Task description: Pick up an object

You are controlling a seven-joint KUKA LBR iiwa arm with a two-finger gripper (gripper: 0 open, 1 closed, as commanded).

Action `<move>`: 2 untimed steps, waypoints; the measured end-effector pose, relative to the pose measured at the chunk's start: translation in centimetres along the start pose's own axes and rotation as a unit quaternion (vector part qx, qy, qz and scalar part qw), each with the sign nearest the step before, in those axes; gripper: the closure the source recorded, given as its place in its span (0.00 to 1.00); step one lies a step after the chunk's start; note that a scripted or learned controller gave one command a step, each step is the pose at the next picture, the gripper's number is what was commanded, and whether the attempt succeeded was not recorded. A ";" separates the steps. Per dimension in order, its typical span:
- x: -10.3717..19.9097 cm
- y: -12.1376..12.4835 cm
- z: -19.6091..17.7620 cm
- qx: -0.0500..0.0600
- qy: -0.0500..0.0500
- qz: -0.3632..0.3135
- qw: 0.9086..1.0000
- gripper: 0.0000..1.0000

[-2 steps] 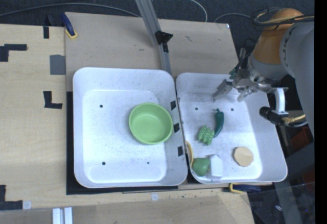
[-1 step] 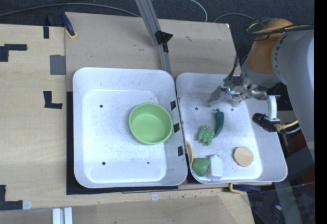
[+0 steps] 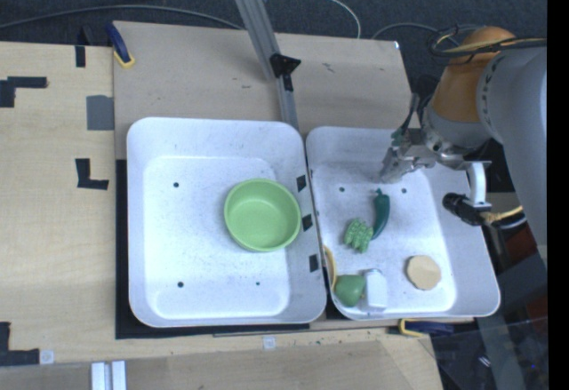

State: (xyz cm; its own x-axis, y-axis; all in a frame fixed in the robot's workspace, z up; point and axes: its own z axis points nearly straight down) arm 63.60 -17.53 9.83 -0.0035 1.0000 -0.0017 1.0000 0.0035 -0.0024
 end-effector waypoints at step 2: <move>1.0 0.5 -12.4 -0.004 0.000 0.000 1.000 1.00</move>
State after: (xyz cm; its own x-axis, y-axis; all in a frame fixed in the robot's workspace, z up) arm 64.08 -16.53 22.26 -0.0027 1.0000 -0.0012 1.0000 0.0027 0.0057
